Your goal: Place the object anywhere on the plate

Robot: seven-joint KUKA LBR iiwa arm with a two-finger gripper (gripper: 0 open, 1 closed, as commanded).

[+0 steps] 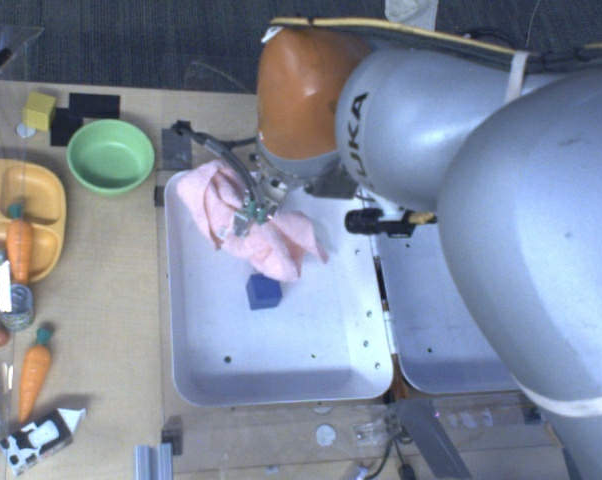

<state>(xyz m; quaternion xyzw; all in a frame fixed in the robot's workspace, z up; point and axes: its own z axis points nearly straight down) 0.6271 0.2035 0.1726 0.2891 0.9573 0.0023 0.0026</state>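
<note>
at the near left corner of the bench [111,388]: a cow-print carton [41,438], with a carrot [33,368] just beyond it.

inside the left bin [281,373], near its middle: a small blue block [264,291], touching or just beside the near hem of a pink cloth [261,233]. spread in crumpled folds from there to the bin's far left corner.

directly over the cloth's middle: the gripper [249,214], down among the folds. cannot tell whether open or closed, nor whether any fabric is caught in it.

judging by that position, probably the cloth as the thing to move. likely light, limp and quick to sag or trail; best pinched at a raised fold near the middle, so less hangs loose and drags the block along. if the block instead: stiff, light, easy to take across two flat sides.

at the bench's left edge, well apart from the bin: the yellow plate [41,183], divided, with another carrot lying in it. room in the far compartments.

beyond, toward the far left corner: a green bowl [109,155].
</note>
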